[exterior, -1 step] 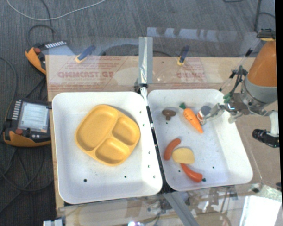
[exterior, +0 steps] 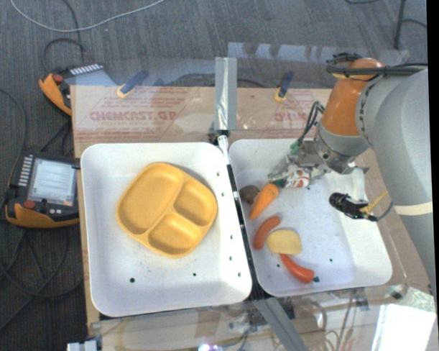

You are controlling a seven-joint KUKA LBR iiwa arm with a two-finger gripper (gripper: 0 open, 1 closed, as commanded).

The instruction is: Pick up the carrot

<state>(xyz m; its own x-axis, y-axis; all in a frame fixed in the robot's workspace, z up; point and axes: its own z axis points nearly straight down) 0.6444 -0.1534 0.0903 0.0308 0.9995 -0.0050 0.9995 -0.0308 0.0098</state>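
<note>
Nearest the camera, at six o'clock in the right bin, lies a glossy red chilli pepper, tapered and slightly curved. Just above it sits a pale yellow potato-like lump, rounded and smooth, touching an orange-red sausage shape that slants beside it. Over in the left bin, a mustard-yellow plastic tray with three rounded compartments sits tilted near the centre. Back to the right bin: the carrot lies at about ten o'clock, orange, cone-shaped, green top pointing up-right, with a small dark brown object at its left, close to the dividing wall. Right at the carrot's green end is the gripper, low over the bin; it looks partly spread, though I cannot tell for sure, and nothing sits visibly between its fingers. Farther back, the arm's orange band
</note>
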